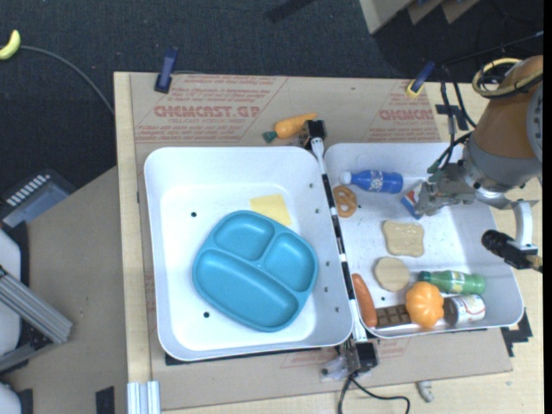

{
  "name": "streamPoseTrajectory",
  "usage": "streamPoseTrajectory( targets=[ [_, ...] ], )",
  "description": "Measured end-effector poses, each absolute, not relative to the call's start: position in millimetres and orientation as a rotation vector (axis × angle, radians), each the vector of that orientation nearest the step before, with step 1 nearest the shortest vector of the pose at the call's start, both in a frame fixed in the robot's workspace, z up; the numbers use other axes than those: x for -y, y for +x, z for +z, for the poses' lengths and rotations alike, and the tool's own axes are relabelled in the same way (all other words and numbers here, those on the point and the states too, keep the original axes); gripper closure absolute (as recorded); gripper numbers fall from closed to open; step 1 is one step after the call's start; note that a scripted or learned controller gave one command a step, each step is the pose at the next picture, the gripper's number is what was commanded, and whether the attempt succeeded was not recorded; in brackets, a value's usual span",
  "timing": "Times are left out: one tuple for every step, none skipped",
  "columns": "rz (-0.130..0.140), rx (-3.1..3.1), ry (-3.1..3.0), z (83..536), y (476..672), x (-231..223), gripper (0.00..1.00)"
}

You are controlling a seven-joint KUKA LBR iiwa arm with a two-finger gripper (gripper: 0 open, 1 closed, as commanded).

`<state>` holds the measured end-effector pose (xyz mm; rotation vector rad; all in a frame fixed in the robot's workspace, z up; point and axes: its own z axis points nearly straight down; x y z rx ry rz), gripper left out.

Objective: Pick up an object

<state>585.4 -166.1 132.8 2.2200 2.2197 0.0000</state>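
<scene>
The gripper hangs low in the right bin, jaw state impossible to tell, with the blue bottle just beside it; closing off-centre could, I judge, roll the bottle away

- A single robot arm enters from the right side of the view, its body grey with an orange band above the wrist.
- The wrist angles down and toward the left.
- The gripper sits at the arm's low, leftward end, pointing downward.
- Its tip is small and dark, too blurred to make out in detail.
</scene>
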Motion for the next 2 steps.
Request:
streamPoseTrajectory(
  targets=[
    [-0.001,-2.221,2.221,132,585.1,165,0.0],
    [0.004,-2.219,2.218,87,577.4,113,0.0]
  ],
)
